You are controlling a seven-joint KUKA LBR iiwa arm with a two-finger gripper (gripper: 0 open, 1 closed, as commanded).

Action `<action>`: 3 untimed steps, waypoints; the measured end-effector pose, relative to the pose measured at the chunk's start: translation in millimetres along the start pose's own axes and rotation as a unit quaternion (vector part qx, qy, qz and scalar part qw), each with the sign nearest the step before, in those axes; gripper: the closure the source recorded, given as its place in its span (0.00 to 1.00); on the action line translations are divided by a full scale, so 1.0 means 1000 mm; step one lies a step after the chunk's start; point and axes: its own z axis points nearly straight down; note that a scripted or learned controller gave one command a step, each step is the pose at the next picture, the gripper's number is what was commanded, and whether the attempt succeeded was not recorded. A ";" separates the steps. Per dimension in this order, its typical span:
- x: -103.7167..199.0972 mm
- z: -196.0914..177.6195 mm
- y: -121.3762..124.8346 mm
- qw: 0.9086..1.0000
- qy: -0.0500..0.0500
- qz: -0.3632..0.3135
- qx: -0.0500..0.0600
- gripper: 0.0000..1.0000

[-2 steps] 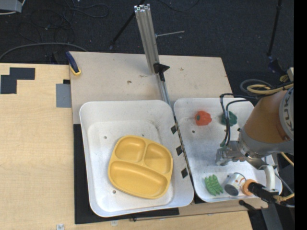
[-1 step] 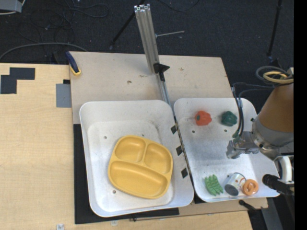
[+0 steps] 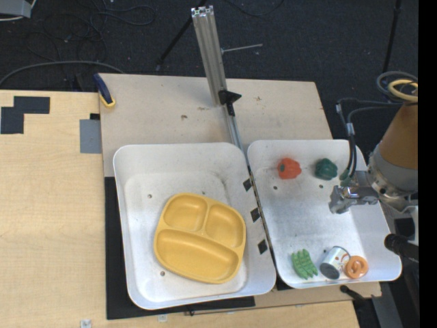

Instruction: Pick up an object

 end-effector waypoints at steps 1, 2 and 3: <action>0.000 -0.008 0.000 1.000 0.000 0.000 0.002 1.00; 0.050 0.002 -0.001 1.000 0.001 -0.001 0.004 1.00; 0.105 -0.009 0.002 1.000 0.001 -0.002 0.002 1.00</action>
